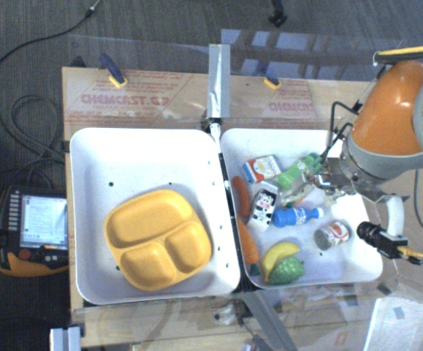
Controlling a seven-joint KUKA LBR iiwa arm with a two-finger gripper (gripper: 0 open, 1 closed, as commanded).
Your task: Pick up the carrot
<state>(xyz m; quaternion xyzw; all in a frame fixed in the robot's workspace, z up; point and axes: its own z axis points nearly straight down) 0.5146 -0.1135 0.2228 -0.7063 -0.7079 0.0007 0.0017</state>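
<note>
The carrot (248,244) is a slim orange piece lying lengthwise against the left wall of the right bin (357,269), near its front. My gripper (318,180) hangs over the back middle of that bin, just above a green bottle (297,173). It is well to the right of the carrot and further back, and nothing of the carrot is near it. The grey wrist and orange band rise behind it to the right.
Around the carrot lie a red sausage (239,194), a cow-patterned carton (264,205), a blue bottle (296,216), a banana (279,253) and a green bumpy fruit (287,270). A can (333,234) and an orange carton (261,168) lie nearby. The left bin holds a yellow divided plate (158,238).
</note>
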